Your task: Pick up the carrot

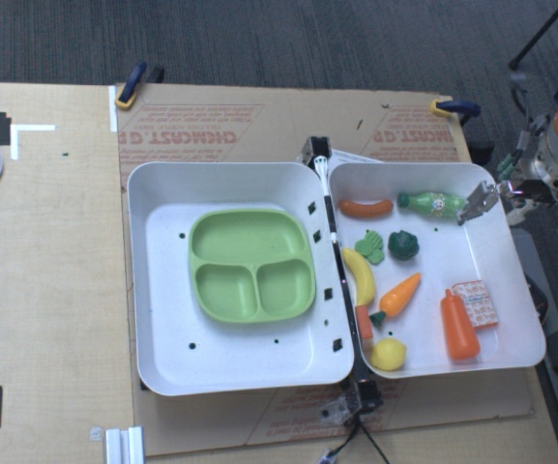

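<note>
Gripper (pixel 479 201) at right bin's far edge, finger state unclear; carrot (pixel 400 294) lies down-left, axis diagonal.

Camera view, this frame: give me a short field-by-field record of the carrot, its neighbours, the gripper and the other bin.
target: carrot, lying tilted in the right bin, not held
neighbours: banana to its left, broccoli above, lemon below, orange bottle to its right
gripper: gripper at the right bin's upper right, near the green bottle, apart from the carrot
left bin: left bin holds a green divided plate
task status: pick not yet done
</note>
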You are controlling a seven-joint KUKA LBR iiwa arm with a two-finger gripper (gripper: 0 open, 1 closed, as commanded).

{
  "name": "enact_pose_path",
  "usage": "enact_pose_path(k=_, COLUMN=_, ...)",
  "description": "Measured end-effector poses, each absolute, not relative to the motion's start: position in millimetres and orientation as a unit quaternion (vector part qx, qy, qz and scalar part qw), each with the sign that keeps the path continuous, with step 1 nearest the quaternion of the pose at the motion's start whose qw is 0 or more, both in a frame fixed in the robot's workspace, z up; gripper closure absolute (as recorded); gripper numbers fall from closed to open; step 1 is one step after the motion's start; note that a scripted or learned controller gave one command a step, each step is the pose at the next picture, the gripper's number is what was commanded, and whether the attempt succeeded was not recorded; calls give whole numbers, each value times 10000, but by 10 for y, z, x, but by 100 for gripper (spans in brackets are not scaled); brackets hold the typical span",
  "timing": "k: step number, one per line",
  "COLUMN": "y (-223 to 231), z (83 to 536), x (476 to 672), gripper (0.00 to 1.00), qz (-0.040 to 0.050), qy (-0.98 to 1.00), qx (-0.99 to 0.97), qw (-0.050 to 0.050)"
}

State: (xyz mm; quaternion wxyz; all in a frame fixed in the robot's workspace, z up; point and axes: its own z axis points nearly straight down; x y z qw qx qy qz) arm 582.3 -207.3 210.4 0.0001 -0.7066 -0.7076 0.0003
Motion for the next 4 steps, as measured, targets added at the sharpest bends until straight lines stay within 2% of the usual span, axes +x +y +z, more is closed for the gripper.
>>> enact_pose_path(k=1, y=-1530, z=1222, x=5731, gripper=0, qz=1, qy=-7687, qx=-6396, qw=-2)
enact_pose_path(k=2, y=-987, z=922, x=5327, gripper=0, qz=1, qy=-7692, qx=-6390, qw=2)
enact_pose_path(k=3, y=-992, z=1019, x=5336, gripper=100, qz=-3, qy=-7684, qx=-6400, qw=-5)
enact_pose_path(k=4, y=-201, z=2012, x=5138, gripper=100, qz=1, qy=-7256, qx=-6882, qw=-3)
